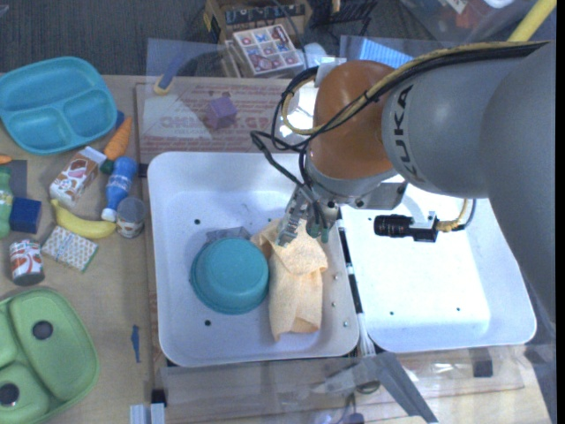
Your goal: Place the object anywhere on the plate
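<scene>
Two shallow white bins are seen side by side: the left bin (168, 237) and the right bin (441, 299). In the left bin three things are counted: one teal bowl (230, 275) turned upside down, one yellow-orange cloth (296, 281) crumpled just to the right of it, and one small grey piece (228, 233) lying at the bowl's far edge. No plate can be made out inside either bin.

One arm (441, 113), grey with an orange band, is reached in from the right, and one gripper (298, 228) is hung over the left bin's right half. Its two fingers (289, 230) are pointed down and are seen slightly spread, with a narrow gap between them. Nothing is seen pinched between them. The tips are set at the far edge of the cloth, touching it or just above it; which of the two cannot be told.

The cloth is thus found directly under and just nearer than the fingers, while the bowl is found just to the left of them.

On the bench to the left of the bins are laid one blue divided tray (57, 102), one green divided tray (40, 356), one banana (81, 223), one small carton (76, 175) and one blue bottle (117, 186).
</scene>
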